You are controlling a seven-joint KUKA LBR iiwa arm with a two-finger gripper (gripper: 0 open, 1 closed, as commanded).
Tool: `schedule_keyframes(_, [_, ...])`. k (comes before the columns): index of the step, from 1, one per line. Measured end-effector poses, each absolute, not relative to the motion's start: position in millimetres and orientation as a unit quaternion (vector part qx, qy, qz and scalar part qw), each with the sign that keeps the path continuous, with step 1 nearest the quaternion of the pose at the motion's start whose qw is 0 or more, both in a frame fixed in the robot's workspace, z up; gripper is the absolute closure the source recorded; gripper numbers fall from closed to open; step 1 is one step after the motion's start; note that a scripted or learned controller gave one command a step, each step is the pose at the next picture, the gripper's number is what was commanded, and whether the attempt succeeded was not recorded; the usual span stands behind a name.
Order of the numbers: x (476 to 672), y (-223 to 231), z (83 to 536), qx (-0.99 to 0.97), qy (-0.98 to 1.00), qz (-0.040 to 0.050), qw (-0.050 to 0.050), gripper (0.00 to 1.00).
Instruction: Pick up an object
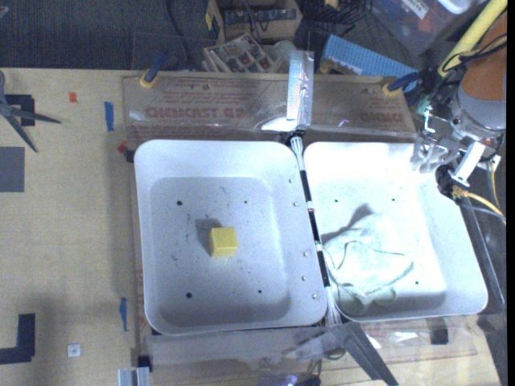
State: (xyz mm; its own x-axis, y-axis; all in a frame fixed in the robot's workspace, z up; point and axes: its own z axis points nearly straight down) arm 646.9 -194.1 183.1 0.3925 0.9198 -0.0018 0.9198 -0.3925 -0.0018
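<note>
Nearest, a pale crumpled cloth (372, 265) lies in the right bin (459, 248); I judge it soft and awkward. The yellow block (224, 241), in the left bin (161, 215), looks light and rigid; I would pinch its opposite faces. Farthest, the gripper (438, 158) hovers; its state I cannot tell.

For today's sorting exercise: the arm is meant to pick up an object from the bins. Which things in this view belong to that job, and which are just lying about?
Part of the job:
yellow block in the left bin
pale crumpled cloth in the right bin
gripper at the right bin's far right corner

Lying about:
blue clamp
scissors
wooden crate behind the bins
</note>
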Motion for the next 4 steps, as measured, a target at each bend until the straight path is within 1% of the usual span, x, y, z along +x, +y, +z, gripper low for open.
schedule_keyframes(1, [667.7,-199.2,210.3,-0.939,-0.343,0.0016,0.0,1.0])
schedule_keyframes(2, [667.8,-198.9,210.3,-0.939,-0.343,0.0016,0.0,0.0])
schedule_keyframes(3, [657.1,-153.7,91.6,-0.936,-0.351,0.0033,0.002,0.0])
schedule_keyframes(4, [615.1,-147.2,112.6,-0.904,-0.427,0.0026,0.002,0.0])
